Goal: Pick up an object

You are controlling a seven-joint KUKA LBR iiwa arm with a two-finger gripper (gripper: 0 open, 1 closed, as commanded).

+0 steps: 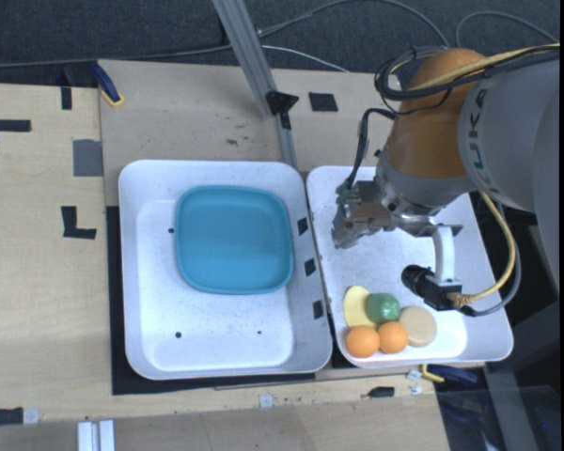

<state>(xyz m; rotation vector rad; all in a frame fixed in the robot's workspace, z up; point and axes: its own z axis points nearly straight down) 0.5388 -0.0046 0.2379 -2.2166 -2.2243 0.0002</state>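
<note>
Small objects cluster at the near end of the right bin (331, 280): a yellow piece (356, 303), a green ball (383, 306), two orange balls (362, 342) (393, 337) and a beige round piece (418, 326). My gripper (350, 227) hangs over the middle of the right bin, up and left of that cluster and apart from it. I see nothing held under it.
The left bin (150, 336) holds a blue square plate (233, 239) in its far half. A slanted metal pole (254, 64) runs down to the gap between the bins. The arm's bulk covers the right bin's far right part.
</note>
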